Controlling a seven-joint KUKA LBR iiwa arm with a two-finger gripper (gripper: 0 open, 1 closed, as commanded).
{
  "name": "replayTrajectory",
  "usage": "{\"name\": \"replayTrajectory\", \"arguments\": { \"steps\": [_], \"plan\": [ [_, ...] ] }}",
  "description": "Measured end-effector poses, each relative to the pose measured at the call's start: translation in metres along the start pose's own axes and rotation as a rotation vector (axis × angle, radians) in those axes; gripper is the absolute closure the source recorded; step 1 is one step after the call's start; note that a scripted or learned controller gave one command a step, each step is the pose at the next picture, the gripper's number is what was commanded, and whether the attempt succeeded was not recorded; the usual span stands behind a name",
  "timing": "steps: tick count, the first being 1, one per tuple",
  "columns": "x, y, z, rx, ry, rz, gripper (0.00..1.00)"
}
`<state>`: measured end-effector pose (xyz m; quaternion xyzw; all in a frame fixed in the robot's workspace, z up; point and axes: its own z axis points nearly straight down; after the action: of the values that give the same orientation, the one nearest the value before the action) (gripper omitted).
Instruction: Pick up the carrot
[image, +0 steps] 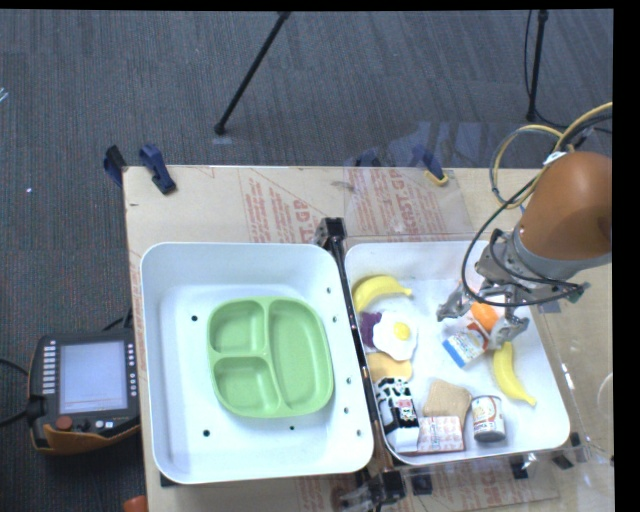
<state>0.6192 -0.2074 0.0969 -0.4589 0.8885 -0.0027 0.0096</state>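
The carrot (484, 315) is a small orange piece in the right bin (555, 415), near its upper right. My gripper (482, 318) hangs straight over it, below the arm's orange band (567, 205). The fingers look open, one fingertip (449, 309) to the carrot's left and the other to its right at the lower side, so the carrot lies between them. I cannot tell whether the pads touch it. The wrist covers the carrot's upper end.
Crowding the carrot are a blue-white packet (463, 348) and a banana (512, 373). Further left lie a second banana (380, 290) and a fried egg (398, 338); a bread slice (447, 398) and a can (487, 418) sit in front. The left bin (165, 300) holds a green divided plate (270, 357).
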Motion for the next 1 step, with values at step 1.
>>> {"name": "replayTrajectory", "arguments": {
  "steps": [1],
  "plan": [
    [-0.0013, -0.0018, -0.0125, 0.004, 0.0, 0.001, 1.0]
  ]
}}
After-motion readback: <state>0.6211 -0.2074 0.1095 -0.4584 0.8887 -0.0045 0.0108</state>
